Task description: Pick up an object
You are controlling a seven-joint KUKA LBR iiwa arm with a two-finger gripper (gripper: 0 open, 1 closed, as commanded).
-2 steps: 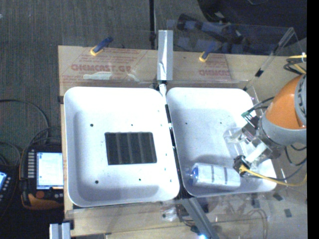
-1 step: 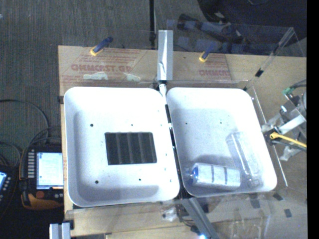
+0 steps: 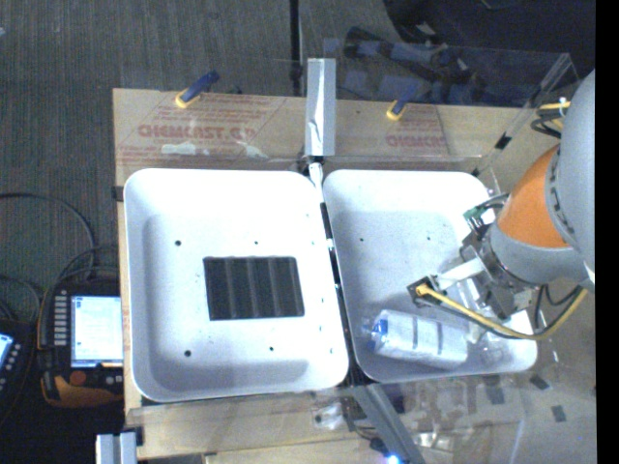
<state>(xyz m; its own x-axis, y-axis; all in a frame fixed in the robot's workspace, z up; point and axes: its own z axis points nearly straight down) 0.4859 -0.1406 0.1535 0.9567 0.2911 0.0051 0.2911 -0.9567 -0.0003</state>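
You've got the clear plastic bottle (image 3: 421, 339) lying along the front edge of the right bin (image 3: 387, 211), cap end pointing left, gripper (image 3: 481, 293) just behind its right end, can't tell how wide it's set.

Bins side by side, rims touching. In left bin (image 3: 155, 201) a panel (image 3: 253, 287) lies flat, centre. In right bin (image 3: 397, 230) a bottle (image 3: 421, 339) lies on its side along the near wall (neck leftward). The arm (image 3: 532, 220) overhangs that bin's right side, behind bottle.
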